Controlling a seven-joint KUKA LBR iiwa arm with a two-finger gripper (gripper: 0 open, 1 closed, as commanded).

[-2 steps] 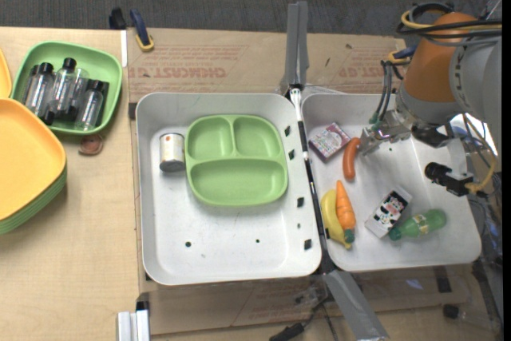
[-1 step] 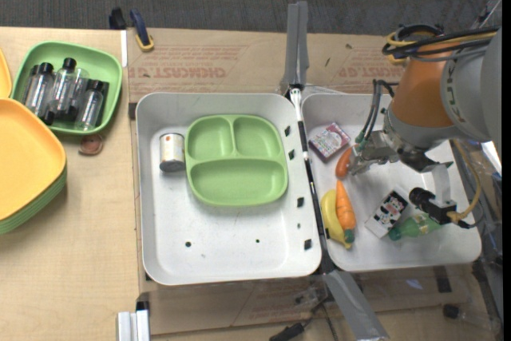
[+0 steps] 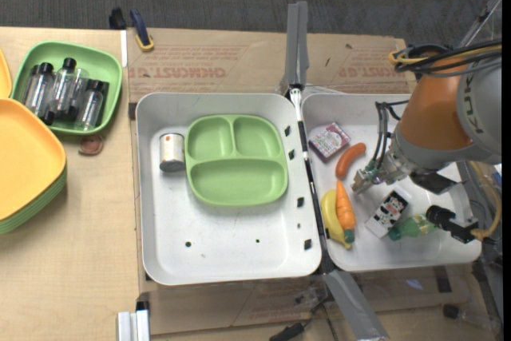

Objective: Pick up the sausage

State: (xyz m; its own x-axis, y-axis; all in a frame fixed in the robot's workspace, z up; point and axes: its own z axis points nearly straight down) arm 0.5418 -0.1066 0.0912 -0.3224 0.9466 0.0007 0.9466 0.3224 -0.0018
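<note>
The sausage (image 3: 350, 159) is a short orange-red link lying at a slant in the right bin (image 3: 447, 251), just below a pink packet. My gripper (image 3: 370, 176) hangs over the right bin, a little right of and below the sausage's lower end, its metal fingers pointing down toward the bin floor. Nothing shows between the fingers. The grey arm with its orange band covers the bin's upper right part.
A pink packet (image 3: 328, 140), a carrot (image 3: 344, 208), a banana (image 3: 333, 221), a black-and-white box (image 3: 386, 213) and a green item (image 3: 411, 227) lie in the right bin. The left bin (image 3: 160, 235) holds a green divided plate (image 3: 236, 160) and a can (image 3: 171, 152).
</note>
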